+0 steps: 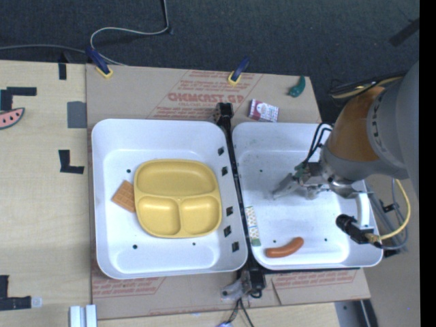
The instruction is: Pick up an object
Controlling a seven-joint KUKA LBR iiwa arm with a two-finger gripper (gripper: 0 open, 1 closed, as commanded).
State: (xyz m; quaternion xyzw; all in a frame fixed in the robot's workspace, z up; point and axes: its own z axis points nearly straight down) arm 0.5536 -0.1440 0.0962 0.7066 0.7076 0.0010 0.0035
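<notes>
Near the front wall of the right bin (pixel 272 145) lay a small sausage (pixel 284 248), the likeliest thing to pick up. It looked light, smooth and somewhat soft, probably prone to rolling, so a grip across its middle seemed best. Well apart from it, toward the bin's centre, the gripper (pixel 281 190) hung low, its fingers seemingly drawn together with nothing between them. Beside it, the left bin (pixel 109 182) held a yellow divided plate (pixel 178 197) and a cracker (pixel 124 196), all on a cardboard sheet (pixel 136 94).
</notes>
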